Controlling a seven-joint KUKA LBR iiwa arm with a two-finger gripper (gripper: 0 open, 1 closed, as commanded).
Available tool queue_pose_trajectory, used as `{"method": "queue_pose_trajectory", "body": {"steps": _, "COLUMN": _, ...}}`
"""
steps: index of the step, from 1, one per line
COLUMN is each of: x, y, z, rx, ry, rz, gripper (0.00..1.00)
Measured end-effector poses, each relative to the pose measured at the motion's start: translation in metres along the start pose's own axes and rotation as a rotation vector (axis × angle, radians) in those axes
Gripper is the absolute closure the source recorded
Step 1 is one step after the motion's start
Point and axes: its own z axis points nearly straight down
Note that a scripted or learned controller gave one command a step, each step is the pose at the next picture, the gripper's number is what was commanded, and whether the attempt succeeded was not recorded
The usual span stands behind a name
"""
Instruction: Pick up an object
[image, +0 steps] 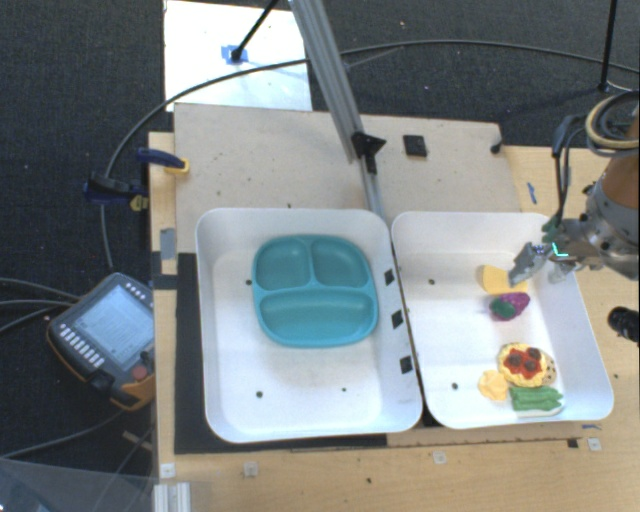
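Hovering over the small yellow wedge-shaped toy (492, 278) to line up a grasp, the hand (527, 265) had fingers slightly apart, empty.

The wooden bench (440, 170) fills the middle of the frame, carrying two white bins side by side. The left bin (225, 400) sits at center, the right bin (440, 340) at right, their edges touching.

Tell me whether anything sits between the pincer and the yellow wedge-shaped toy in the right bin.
Nothing visible does. The pincer hangs right beside the yellow wedge-shaped toy, with bare white bin floor around it. The purple toy lies just below, off that line.
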Motion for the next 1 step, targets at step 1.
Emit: {"method": "queue_pose_trajectory", "body": {"steps": 1, "x": 0.0, "y": 0.0007, "z": -0.001, "rx": -0.003, "ry": -0.001, "rz": 0.0, "gripper": 0.0}}
